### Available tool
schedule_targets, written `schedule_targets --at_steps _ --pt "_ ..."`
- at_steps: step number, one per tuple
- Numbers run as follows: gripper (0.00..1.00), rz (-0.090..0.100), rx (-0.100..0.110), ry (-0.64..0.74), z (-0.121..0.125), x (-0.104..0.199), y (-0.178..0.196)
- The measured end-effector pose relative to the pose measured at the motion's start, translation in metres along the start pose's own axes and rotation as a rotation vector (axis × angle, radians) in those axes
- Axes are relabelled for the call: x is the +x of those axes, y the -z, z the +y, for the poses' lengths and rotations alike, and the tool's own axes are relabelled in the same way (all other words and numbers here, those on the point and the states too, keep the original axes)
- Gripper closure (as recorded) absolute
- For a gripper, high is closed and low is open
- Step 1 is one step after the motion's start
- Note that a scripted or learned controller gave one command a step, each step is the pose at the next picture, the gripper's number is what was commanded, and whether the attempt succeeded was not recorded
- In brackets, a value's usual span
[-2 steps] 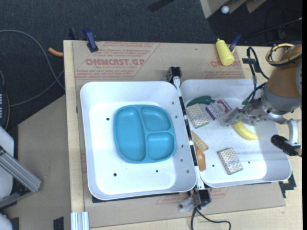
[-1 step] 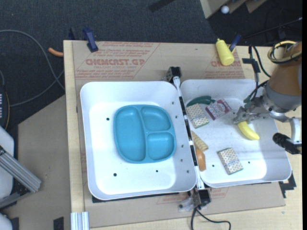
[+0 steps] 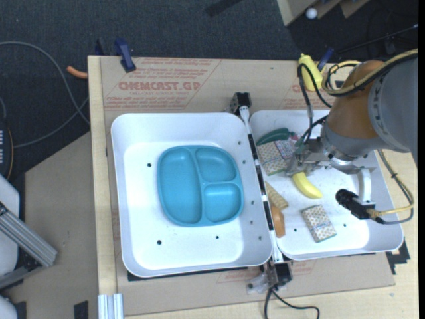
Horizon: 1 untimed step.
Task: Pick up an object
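The right bin holds several small things. A yellow banana lies near its middle, with a patterned packet and a green item at its far left. A patterned block lies toward the front. A tan piece and an orange-brown piece lie along the left wall. My gripper is low inside this bin, just above the banana's upper end and beside the patterned packet. The wrist hides its tips.
The left bin holds a blue divided plate in its middle. The grey arm with its orange band covers the right bin's far right part. The bins' shared wall runs close to the left of the gripper.
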State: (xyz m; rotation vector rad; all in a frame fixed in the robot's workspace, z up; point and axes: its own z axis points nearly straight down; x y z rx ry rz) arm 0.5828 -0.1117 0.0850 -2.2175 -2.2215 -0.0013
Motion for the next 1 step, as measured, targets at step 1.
schedule_targets --at_steps 1 --pt "1.00 -0.002 -0.002 0.000 -0.0452 0.0653 0.0998"
